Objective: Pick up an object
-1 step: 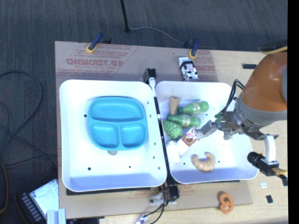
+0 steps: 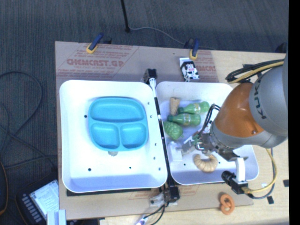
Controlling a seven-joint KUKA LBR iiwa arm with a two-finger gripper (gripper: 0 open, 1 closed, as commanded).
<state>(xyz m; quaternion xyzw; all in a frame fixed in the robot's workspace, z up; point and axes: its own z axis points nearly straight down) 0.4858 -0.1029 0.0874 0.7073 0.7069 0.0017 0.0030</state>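
Note:
The right bin [image 2: 248, 170] holds several small objects. A tan ring-shaped piece [image 2: 206, 162] lies near its front. Two green bottle-like pieces [image 2: 185, 119] [image 2: 197, 108] lie side by side toward the back, with a round green piece [image 2: 172, 130] to their left. A small tan cork-like piece [image 2: 175, 104] stands by the back wall. My gripper [image 2: 193, 144] reaches down into the middle of this bin, just above and left of the tan ring and right of the round green piece. The orange wrist band hides the bin's right part.
The left bin [image 2: 75, 172] carries a blue three-compartment tray [image 2: 118, 122]. A small orange ring [image 2: 226, 203] lies on the bench in front of the right bin. Blue clamps [image 2: 95, 42] [image 2: 194, 48] hold the board's far edge. Cables trail off the arm at right.

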